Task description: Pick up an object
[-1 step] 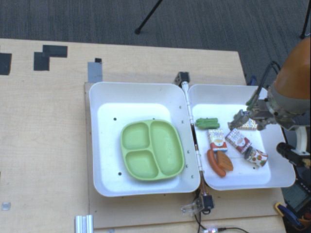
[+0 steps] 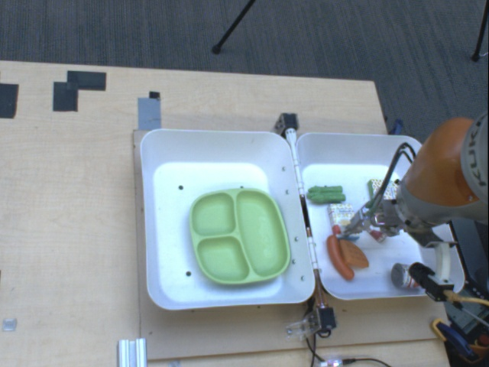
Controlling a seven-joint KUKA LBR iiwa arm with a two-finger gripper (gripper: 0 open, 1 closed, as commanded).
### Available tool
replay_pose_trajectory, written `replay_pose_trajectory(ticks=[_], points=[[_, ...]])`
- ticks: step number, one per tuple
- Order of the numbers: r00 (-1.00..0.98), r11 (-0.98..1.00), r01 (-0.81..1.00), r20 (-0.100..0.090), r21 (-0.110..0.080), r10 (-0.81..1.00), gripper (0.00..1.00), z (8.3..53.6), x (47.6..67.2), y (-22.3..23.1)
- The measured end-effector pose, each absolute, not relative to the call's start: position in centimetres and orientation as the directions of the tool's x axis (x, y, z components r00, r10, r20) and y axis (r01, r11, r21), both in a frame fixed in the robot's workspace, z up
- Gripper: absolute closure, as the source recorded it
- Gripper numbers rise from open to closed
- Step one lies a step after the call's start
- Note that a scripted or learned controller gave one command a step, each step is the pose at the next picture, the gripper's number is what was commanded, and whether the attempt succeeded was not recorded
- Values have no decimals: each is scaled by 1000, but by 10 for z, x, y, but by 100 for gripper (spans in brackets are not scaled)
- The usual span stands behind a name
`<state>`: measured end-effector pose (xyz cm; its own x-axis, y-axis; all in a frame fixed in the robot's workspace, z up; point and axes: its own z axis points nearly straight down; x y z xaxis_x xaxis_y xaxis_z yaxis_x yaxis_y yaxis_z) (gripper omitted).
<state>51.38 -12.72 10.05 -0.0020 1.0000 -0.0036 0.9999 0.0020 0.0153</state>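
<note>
In the right bin lie a green toy vegetable, a red sausage-shaped piece beside an orange piece, a small white and red item, a greenish piece partly behind the arm, and a grey and red can on its side. My gripper hangs low over the bin's middle, just above the orange piece and right of the white and red item. The arm's orange band hides the bin's right part.
The left bin holds a light green divided plate with three compartments. A metal rail runs between the two bins. Cables and a connector lie at the bench's front edge.
</note>
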Motion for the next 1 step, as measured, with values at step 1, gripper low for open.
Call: replay_pose_trajectory(ticks=[1], points=[[1, -1, 999, -15, 36, 1000, 0, 93, 496, -91]])
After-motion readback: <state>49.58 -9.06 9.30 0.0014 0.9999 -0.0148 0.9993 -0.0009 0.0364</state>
